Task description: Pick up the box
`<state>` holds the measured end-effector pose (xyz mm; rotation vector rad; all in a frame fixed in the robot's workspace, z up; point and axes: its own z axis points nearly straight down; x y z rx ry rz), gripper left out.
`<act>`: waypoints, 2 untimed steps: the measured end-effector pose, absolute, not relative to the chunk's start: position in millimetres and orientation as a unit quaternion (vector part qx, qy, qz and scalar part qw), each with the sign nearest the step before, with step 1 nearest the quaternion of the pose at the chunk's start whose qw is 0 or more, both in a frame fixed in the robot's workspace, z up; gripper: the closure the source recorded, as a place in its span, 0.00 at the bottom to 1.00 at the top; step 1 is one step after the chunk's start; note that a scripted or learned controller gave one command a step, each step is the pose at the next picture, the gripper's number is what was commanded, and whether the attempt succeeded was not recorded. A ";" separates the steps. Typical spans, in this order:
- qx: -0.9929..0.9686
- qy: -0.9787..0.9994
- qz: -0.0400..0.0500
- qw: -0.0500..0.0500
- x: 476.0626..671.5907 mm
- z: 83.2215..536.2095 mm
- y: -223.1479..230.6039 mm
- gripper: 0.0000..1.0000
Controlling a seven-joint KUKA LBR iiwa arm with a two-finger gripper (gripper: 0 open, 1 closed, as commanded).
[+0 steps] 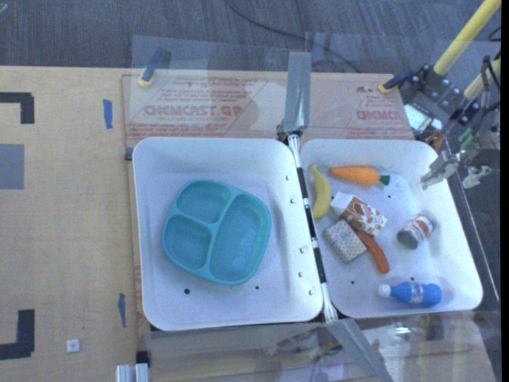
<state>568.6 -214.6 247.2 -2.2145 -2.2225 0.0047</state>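
Observation:
A small printed box in white, red and brown lies tilted near the middle of the right bin. A tan patterned block touches it at the lower left. My gripper hangs over the bin's upper right rim, well to the right of and above the box. Its fingers stand apart with nothing between them, so it is open.
Around the box lie a banana, a carrot, an orange sausage, a can and a blue bottle. The left bin holds a teal divided plate. The arm's hardware and cables crowd the upper right corner.

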 end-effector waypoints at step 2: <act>-0.652 -0.758 -0.009 -0.021 603.1 109.4 -123.5 0.00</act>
